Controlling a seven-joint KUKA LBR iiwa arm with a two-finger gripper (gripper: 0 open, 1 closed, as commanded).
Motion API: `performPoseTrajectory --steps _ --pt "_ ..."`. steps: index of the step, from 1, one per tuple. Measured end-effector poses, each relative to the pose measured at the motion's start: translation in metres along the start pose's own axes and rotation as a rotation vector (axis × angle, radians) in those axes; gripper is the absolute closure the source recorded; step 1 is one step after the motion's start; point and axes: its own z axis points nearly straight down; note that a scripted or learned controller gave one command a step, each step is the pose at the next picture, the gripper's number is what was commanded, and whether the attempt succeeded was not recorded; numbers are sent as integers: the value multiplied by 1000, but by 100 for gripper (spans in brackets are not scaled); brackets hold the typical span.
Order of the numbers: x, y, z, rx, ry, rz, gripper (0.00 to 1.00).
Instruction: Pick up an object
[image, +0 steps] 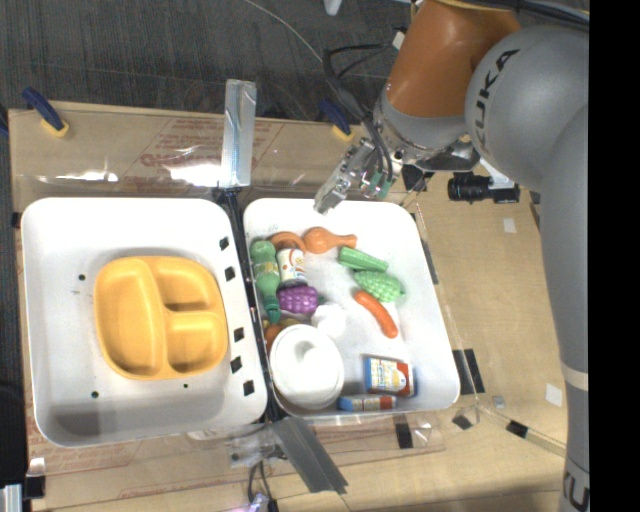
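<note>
Camera view: gripper hangs above the right bin's far rim, its finger state impossible to tell. Orange carrot lies lengthwise, pointing toward five o'clock.

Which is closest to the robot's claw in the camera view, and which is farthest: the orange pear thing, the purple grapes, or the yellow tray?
Counting out from the gripper at the right bin's top edge:
1. Orange pear-shaped toy, at the top of the right bin.
2. Purple grapes, lower, in the middle of the right bin.
3. Yellow tray, in the left bin.
</note>
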Motion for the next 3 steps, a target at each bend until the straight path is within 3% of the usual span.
performPoseTrajectory --steps 1,2,3 --pt "-29 -56 -45 1 0 -139 100" --pt "-9 -45 15 1 7 -249 100" --pt "-11 -44 2 0 0 -253 100"
